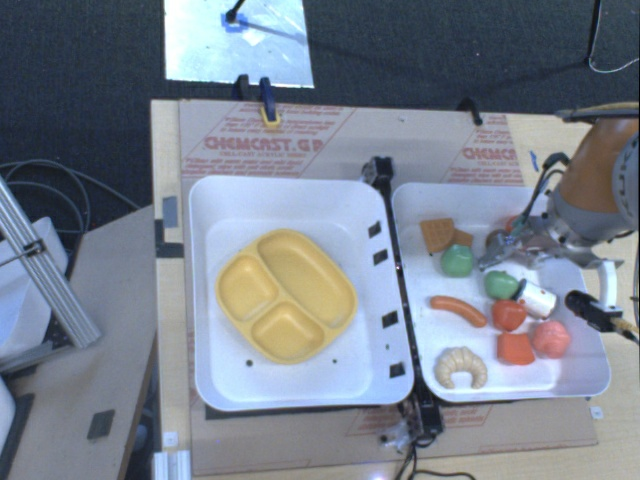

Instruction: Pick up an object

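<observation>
- My gripper (500, 250) sits low over the upper middle of the right bin (598, 373); whether it is released or clenched I cannot tell from this angle, and nothing shows as grasped.
- Gripper tip lies between the green ball (457, 260) on its left and the green pepper (501, 284) just below it.
- My arm (600, 193) enters from the right edge, orange band uppermost, grey wrist angled down and leftward into the bin.
- A black fitting (592, 311) hangs off the wrist near the bin's right wall.
- Right bin count: one cracker (437, 234), tan and square, near the top; one green ball; one green pepper; one white cylinder (537, 300) touching the pepper's right side; one sausage (459, 311), orange, lying aslant; one tomato (508, 315); one orange block (516, 348); one pink ball (550, 339) just beside the block; one croissant (461, 366) at the lower left corner.
- Left bin (230, 208) count: one yellow tray (286, 294) with three compartments, roughly centred.
- Both bins rest side by side on a cardboard sheet (300, 138) with red print.
- One blue clamp (268, 103) grips the sheet's top edge.
</observation>
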{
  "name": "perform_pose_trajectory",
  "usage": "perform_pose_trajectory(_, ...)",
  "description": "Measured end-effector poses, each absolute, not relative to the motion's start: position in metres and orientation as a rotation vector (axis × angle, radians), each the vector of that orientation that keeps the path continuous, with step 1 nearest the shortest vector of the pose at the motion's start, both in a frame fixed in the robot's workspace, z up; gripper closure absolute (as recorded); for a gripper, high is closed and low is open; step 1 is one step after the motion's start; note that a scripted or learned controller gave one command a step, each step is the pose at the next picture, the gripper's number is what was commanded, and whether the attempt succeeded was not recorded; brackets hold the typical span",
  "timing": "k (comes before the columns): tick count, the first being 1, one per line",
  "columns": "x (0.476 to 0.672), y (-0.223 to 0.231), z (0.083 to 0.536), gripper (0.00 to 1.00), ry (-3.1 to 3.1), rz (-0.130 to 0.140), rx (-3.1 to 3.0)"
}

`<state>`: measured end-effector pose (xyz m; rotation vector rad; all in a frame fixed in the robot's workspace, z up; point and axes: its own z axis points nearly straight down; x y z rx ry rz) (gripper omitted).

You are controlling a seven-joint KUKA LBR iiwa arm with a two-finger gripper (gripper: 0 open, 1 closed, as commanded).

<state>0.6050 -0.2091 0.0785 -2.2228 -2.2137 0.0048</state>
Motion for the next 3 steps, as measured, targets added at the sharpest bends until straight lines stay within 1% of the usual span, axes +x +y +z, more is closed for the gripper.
perform_pose_trajectory(1,0.553,-0.179,0.084,0.00,-2.219,0.002,-2.218)
perform_pose_trajectory(2,0.497,-0.181,0.181,0.00,-2.222,-0.003,-2.225)
perform_pose_trajectory(3,0.498,-0.176,0.114,0.00,-2.249,-0.021,-2.237)
